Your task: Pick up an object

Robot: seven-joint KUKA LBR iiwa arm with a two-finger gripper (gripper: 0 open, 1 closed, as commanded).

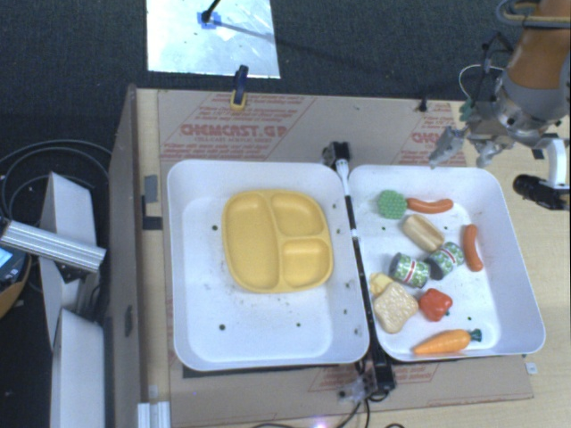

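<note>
My gripper (466,148) hangs at the upper right, above the far edge of the right bin (513,266), open with nothing between its fingers. Below it in that bin lie a green broccoli piece (391,204), a sausage (430,206), a bread roll (422,233), a second sausage (472,247), two green-and-white cans (409,270) (445,259), a cracker (395,307), a red pepper (434,303) and a carrot (442,341). All of them sit apart from the gripper.
The left bin (201,328) holds a yellow divided plate (277,240). A clamp strip (353,230) runs between the bins. Cardboard (268,123) lines the bench behind them. A black fitting (540,191) juts in at the right edge.
</note>
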